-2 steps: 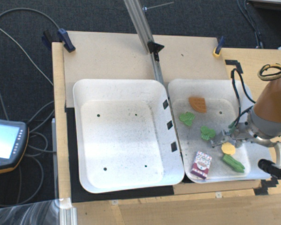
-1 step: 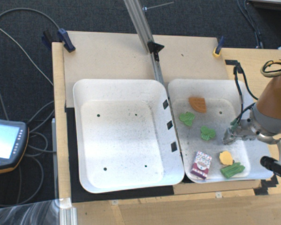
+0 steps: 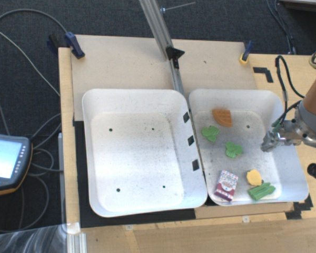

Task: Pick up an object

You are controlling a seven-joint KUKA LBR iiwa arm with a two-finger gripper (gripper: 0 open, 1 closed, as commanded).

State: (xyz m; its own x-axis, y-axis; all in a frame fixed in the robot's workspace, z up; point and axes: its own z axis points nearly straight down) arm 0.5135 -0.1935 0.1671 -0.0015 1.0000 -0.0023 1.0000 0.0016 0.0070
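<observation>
The claw (image 3: 268, 143) hangs over the right-hand bin (image 3: 263, 100), close to its right wall, and it has nothing in it; whether its tips are spread or pressed together I cannot tell, since they show as a small grey blur from this high angle. This looks like the approach step: nothing is picked yet, and any of the bin's pieces would serve. Nearest, just to the claw's left and a little toward the front, lies a green leaf-shaped piece (image 3: 233, 150); a second green piece (image 3: 210, 133) sits farther left. An orange-brown piece (image 3: 222, 116) lies to the claw's left and toward the back. Toward the front are a yellow piece (image 3: 254, 177) touching or just beside a green ridged piece (image 3: 261, 191), and a small red-and-white packet (image 3: 227, 185) to their left. The next move calls for choosing one piece, centring the claw above it, and dropping straight down; the lone green leaf piece, apart from its neighbours, seems the easiest target.
</observation>
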